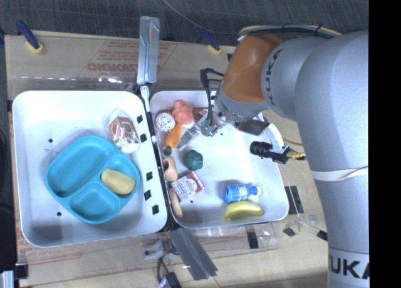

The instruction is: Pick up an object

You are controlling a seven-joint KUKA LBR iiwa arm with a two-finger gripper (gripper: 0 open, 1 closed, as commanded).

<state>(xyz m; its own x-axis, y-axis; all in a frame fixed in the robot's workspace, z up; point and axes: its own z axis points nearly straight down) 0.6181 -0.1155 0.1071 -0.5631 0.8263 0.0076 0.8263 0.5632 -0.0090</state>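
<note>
The grey arm (326, 111) with its orange band (247, 71) reached in from the right and bent down over the right bin (276, 202). Its gripper (207, 127) hung low in the upper middle of that bin, just beside a pink toy (182, 111) and an orange carrot-shaped piece (173, 134). Whether the gripper was released or clenched could not be told, since the wrist hid that part, and nothing could be seen caught in it.

The right bin held most of the objects. A small white ball with dots (164, 121) lay near its upper left corner, touching the carrot-shaped piece. Below the gripper sat a dark green lump (193, 159), apart from the others. Farther down lay a red and white packet (187, 186), and along the left wall a tan, sausage-like piece (171, 186). Near the lower right corner a blue and white bottle (240, 192) lay on its side, with a yellow banana (243, 210) just beside it, closer to the bin's edge.

The left bin (37, 218) carried a blue divided plate (91, 177) with a pale yellow potato-like object (118, 181) in one compartment. A brown and white carton (124, 131) lay just above the plate, near the wall between the bins. Both bins rested on the table (75, 55).
</note>
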